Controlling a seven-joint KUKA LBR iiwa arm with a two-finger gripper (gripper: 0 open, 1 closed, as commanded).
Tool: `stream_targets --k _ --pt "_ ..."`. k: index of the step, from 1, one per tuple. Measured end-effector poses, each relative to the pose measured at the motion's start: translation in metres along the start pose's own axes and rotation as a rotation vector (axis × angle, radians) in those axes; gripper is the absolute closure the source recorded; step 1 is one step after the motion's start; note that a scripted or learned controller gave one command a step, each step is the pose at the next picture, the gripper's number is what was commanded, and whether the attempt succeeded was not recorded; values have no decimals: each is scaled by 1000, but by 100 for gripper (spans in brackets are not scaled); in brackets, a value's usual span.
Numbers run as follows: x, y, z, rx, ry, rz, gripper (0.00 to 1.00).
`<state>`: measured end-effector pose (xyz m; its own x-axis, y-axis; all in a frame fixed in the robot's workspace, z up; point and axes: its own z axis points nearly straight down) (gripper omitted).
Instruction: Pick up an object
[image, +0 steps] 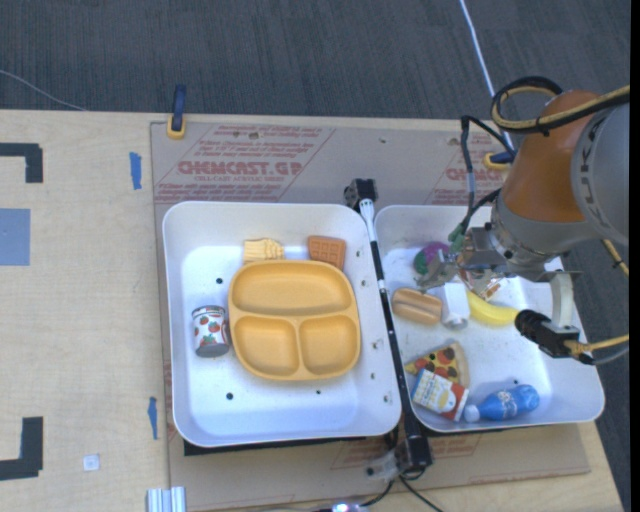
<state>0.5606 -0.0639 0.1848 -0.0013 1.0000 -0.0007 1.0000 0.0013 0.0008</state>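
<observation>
Printed in red across the brown board (300, 160) under the bins: "CHEMCAST", readable along the far edge of the desk (80, 300).

Left bin (190, 400), shallow, white, glossy plastic with rounded corners: holds an orange three-compartment plate (295, 320), smooth and rounded, near the middle. Just beyond the plate's far rim, a pale yellow ridged toy block (262, 249) and an orange-brown waffle-like square (326, 250). At the plate's left side, a small can (210, 330) with a red-and-white label, writing too small to read.

Right bin (580, 400), same white plastic: a toy hot dog (416, 306) near its left wall, a white cylinder (456, 305) just beside it, a yellow banana (493, 311) near the middle, a purple and green piece (430, 259) toward the far left corner. Along the near edge, a pizza slice (445, 358), a red and yellow carton (438, 392) with unreadable print, and a blue bottle (510, 403) lying on its side.

End effector (478, 268) low over the right bin's middle, close above the banana and white cylinder, below the grey arm's orange band (545, 160). Opening of the end effector: cannot tell, nothing seen held.
</observation>
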Motion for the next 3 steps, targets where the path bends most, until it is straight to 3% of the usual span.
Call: stream_targets --k 1,3 --pt "-31 -12 89 0 1 0 0" --pt "-30 -21 95 -17 -4 0 0"
